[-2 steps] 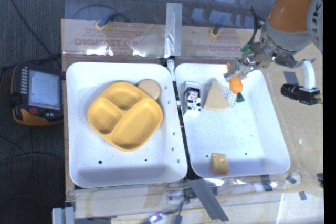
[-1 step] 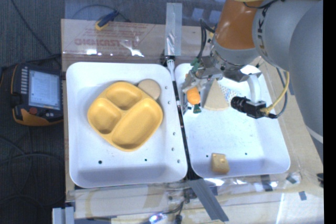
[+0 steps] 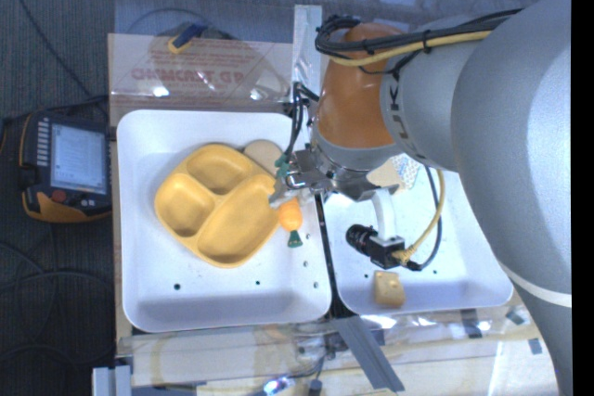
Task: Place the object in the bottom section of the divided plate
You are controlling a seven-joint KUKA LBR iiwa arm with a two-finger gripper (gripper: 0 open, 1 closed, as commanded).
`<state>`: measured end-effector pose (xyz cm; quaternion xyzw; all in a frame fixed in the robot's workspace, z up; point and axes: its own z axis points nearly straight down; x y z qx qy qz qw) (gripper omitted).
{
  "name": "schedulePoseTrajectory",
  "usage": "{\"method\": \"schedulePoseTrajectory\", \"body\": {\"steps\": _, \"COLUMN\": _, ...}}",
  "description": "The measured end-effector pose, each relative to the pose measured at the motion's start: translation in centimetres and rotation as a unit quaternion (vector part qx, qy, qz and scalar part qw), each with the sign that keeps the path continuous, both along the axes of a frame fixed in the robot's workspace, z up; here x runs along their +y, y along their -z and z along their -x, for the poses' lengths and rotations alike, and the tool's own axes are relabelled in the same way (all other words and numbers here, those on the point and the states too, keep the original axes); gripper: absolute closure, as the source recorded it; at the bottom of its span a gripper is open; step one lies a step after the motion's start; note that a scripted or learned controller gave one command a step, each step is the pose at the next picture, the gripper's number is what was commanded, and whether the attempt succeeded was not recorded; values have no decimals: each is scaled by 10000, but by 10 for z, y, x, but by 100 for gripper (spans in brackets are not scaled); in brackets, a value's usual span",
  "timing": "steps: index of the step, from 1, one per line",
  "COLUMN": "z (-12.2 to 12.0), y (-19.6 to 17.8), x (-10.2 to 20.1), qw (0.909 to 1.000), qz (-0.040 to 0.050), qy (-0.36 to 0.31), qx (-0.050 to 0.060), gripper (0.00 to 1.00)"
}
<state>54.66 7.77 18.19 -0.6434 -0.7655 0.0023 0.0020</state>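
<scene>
Arm (image 3: 520,107), yellow divided plate (image 3: 218,202) in left bin (image 3: 186,292), tan block (image 3: 389,289) in right bin (image 3: 464,287)

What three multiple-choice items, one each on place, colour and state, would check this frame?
1. Where does the divided plate lie?
A. In the left bin
B. In the right bin
C. On the floor

2. What colour is the divided plate?
A. Blue
B. Yellow
C. Red

3. How do the plate's sections look?
A. All bare
B. Each holding a toy
C. Covered by a lid

Answers:
1 A: the plate rests on the floor of the left bin.
2 B: its whole surface is yellow.
3 A: all three sections show bare yellow; the small orange object sits beside the plate's right rim, under the end effector, and a tan piece lies in the right bin.
</scene>
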Motion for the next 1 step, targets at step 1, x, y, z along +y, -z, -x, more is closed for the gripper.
{"method": "schedulePoseTrajectory", "body": {"steps": 1, "z": 0, "y": 0, "x": 0, "qw": 10000, "qz": -2, "qy": 3, "qx": -4, "gripper": 0}}
